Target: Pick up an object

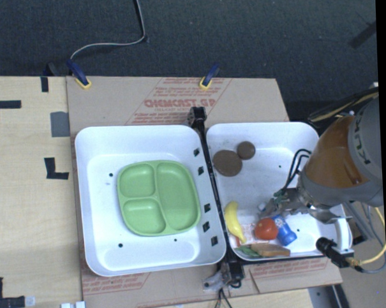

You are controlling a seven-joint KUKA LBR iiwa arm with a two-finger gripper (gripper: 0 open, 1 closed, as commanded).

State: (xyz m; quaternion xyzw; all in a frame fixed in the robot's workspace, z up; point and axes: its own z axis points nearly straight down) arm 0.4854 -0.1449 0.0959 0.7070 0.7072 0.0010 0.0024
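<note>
Down at the near edge of the right bin [307, 134], a cluster of small things lies together: a flat tan-and-green piece [264, 249] along the front wall, a red tomato-like ball [266, 229] just behind it, a blue object [286, 234] touching the ball's right side, and a yellow banana [233, 221] standing lengthwise by the divider. Just above the ball and the blue object, the gripper [278, 202] hangs at the end of the grey arm [347, 169], which reaches in from the right with its orange band showing over the bin's rim; whether its fingers are open or closed cannot be told, and nothing can be seen between them. Farther back in the same bin, two brown discs [228, 162] rest near the divider, the smaller one [246, 150] just beside the larger. In the left bin [94, 154], a green divided plate [159, 197] sits flat at the middle. Both bins rest on a cardboard sheet [171, 100] with red print, held at its far edge by two yellow clamps [209, 78].
</note>
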